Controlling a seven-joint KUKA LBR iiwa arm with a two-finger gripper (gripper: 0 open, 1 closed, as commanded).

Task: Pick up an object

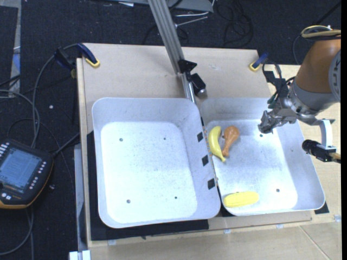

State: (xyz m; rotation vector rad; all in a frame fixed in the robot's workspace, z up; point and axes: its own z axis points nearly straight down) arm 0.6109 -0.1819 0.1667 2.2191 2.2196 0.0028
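In the right bin (293,161) lie three objects. A yellow banana (216,142) rests near the bin's left wall, with a brown drumstick-shaped piece (230,138) touching its right side. A yellow oblong lemon-like object (241,200) lies near the bin's front edge. My gripper (265,127) hangs over the back right part of this bin, well to the right of the banana and the drumstick, with nothing visible between its tips.
The left bin (108,118) sits beside the right one, their rims overlapping at the middle. A metal pole (171,37) slants up from the bench behind the bins. Clamps (89,58) hold the bench corners. A teach pendant (19,172) lies off the bench at left.
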